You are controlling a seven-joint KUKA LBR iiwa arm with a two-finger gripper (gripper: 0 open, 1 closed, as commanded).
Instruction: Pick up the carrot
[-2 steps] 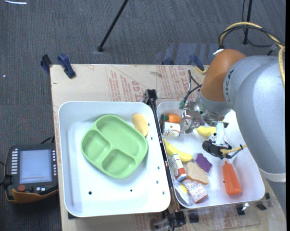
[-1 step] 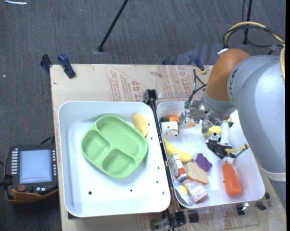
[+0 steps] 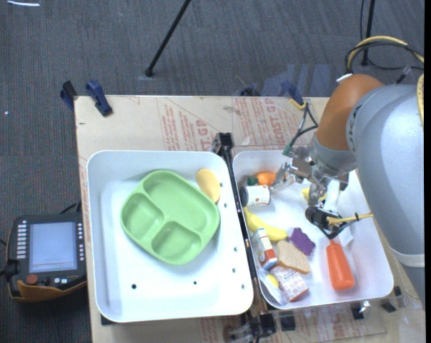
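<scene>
The carrot, an orange tapered piece, lies in the front right part of the right bin. My gripper hangs over the back middle of that bin, well behind and to the left of the carrot. Its fingers stand apart with nothing between them.
The right bin also holds a small orange item, a white cup, a banana, a bottle, purple grapes, a bread slice and a packet. In the left bin lie a green divided plate and a yellow fruit.
</scene>
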